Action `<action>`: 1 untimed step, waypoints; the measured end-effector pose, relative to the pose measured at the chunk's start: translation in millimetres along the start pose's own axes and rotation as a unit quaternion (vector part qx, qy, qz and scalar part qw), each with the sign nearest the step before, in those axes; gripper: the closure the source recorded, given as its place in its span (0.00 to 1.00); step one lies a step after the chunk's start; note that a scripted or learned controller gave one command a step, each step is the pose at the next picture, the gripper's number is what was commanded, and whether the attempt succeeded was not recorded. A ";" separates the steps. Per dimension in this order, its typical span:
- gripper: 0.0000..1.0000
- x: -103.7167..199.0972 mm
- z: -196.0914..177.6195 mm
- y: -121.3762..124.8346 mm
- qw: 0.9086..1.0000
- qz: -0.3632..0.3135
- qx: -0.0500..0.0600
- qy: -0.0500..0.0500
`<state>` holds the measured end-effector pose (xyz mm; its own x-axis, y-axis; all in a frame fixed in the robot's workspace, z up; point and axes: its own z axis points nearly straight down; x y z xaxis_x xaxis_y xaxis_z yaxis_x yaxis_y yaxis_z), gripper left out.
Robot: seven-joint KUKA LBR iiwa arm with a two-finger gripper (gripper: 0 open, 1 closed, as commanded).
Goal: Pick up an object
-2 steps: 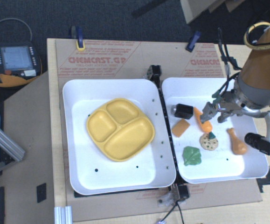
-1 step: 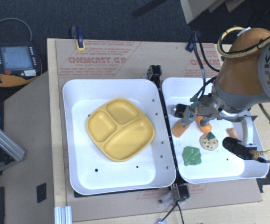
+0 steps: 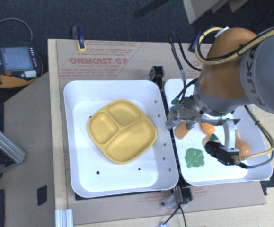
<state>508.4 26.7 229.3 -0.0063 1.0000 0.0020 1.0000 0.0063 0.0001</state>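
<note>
Orange piece (image 3: 181,130), the nearest candidate for picking as we read it, lies in the right bin (image 3: 222,175), close against that bin's left wall. It sits just below the gripper (image 3: 183,121) in the picture, touching or all but touching the grey metal of the tool. The wrist hides too much for us to say which, and we cannot make out a long axis. Nor can we tell whether the gripper is spread or pressed together, and we see nothing held in it.

A second orange piece (image 3: 207,126) lies just to the right, partly under the wrist. A green lump (image 3: 194,157) sits nearer the front of the bin, apart from both and with bare white floor around it. A third orange thing (image 3: 243,146) lies toward the bin's right side.

We judge the wall the main constraint, with little room on the left of the piece and more to the right and front. The left bin (image 3: 71,126) holds a yellow divided plate (image 3: 122,130), well apart.
</note>
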 end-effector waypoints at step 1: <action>1.00 63.3 1.5 -2.4 1.000 -0.001 0.000 0.000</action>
